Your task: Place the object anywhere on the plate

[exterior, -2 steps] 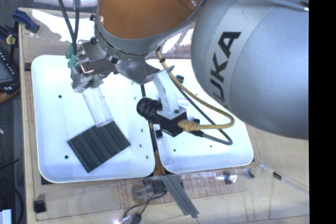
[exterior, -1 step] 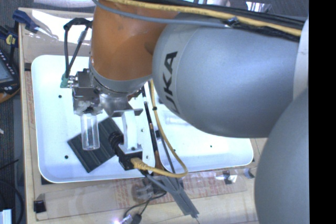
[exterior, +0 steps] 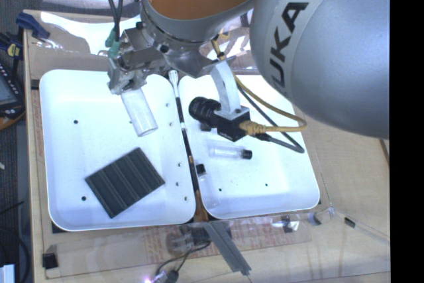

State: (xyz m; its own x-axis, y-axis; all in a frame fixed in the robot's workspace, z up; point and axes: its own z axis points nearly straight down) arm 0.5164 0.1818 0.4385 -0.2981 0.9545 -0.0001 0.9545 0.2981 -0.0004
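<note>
End effector (exterior: pixel 141 109) above left bin (exterior: pixel 59 142), dark ridged plate (exterior: pixel 124 181) below, clear vial (exterior: pixel 230 153) in right bin (exterior: pixel 291 189)

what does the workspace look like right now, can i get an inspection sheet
surface: two shallow white bins, left bin and right bin, side by side on a wooden bench
job's things: dark ribbed plate flat in the left bin; clear vial with a dark cap lying in the right bin, not on the plate
clutter: nothing seen
hand: hand over the left bin's upper part, above the plate; translucent fingers, nothing seen between them
cables: yellow cable and black cable across the right bin from a black camera unit
surroundings: blue clamp at the bench's upper left
</note>
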